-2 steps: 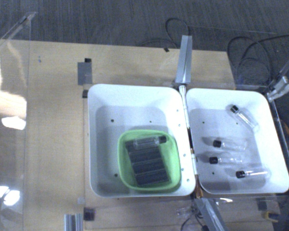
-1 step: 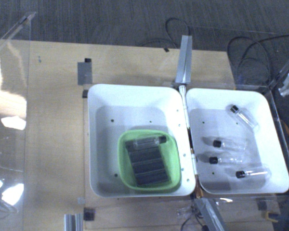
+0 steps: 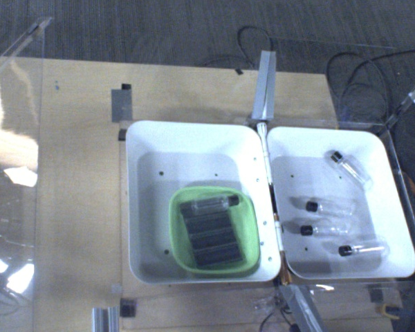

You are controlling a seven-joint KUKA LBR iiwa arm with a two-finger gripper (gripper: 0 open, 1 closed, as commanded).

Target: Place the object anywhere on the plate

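You can count one placement as apparently made: a clear vial (image 3: pixel 211 203) with a dark cap lies on its side along the far part of the green plate (image 3: pixel 174 220), touching the dark ribbed blocks (image 3: pixel 211 241) there, in the left bin (image 3: pixel 145 185). Four similar vials (image 3: pixel 349 166) lie scattered, well apart, in the right bin (image 3: pixel 394 185), should more be wanted. They look slick, see-through, and likely to roll.
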